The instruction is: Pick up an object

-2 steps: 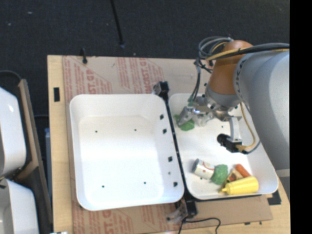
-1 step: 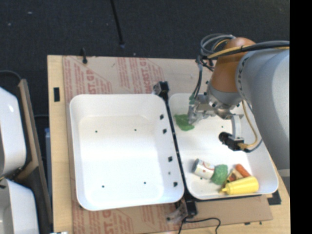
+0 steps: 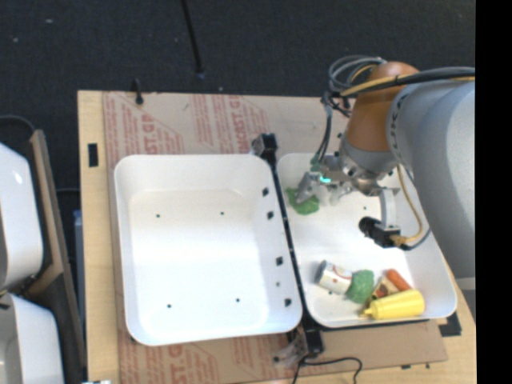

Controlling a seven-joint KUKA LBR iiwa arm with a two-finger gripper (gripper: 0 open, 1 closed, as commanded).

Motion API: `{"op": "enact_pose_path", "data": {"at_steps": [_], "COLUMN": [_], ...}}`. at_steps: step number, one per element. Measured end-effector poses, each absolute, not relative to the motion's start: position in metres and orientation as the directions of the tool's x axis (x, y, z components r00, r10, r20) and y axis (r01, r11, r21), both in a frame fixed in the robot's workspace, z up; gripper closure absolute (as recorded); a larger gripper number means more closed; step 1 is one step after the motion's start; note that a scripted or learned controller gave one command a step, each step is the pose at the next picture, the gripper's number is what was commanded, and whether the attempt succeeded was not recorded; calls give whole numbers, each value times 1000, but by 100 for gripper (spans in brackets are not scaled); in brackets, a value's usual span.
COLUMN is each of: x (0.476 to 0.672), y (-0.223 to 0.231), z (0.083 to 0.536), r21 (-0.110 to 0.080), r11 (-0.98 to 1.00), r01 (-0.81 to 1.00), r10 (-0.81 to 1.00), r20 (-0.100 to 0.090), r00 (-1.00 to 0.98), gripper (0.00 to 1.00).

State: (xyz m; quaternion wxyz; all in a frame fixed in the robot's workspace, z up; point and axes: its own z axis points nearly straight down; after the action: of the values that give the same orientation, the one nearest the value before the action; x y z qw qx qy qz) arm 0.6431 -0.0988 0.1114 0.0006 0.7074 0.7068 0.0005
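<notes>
Well to the left of the claw we see the left bin [image 3: 200, 246], a shallow white tray sitting on the bench [image 3: 184, 122]. A dark divider strip [image 3: 282, 230] runs between it and the right bin [image 3: 436, 290], just left of the claw.

The claw [image 3: 314, 186] hangs over the upper left part of the right bin, close to the divider, with the arm [image 3: 424, 134] and its orange band rising behind it to the right. A small green object [image 3: 306, 206] lies directly beneath the claw, seemingly touching its tip. We cannot tell how far apart the claw stands, nor whether it has hold of the green object.

Below the claw and somewhat to its right, near the bin's front wall, a cluster lies together: a white cylindrical piece [image 3: 330, 276], a green lump [image 3: 361, 285] touching it, then a yellow object [image 3: 396, 305] and a small orange piece [image 3: 397, 279] just beyond. A black cable end [image 3: 376, 230] hangs to the claw's lower right.
</notes>
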Motion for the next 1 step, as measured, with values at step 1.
{"op": "enact_pose_path", "data": {"at_steps": [1], "x": [634], "y": [-103], "z": [100], "r21": [0], "r11": [-1], "r01": [1000], "r10": [1000], "r20": [-1], "r00": [1], "gripper": [0]}}
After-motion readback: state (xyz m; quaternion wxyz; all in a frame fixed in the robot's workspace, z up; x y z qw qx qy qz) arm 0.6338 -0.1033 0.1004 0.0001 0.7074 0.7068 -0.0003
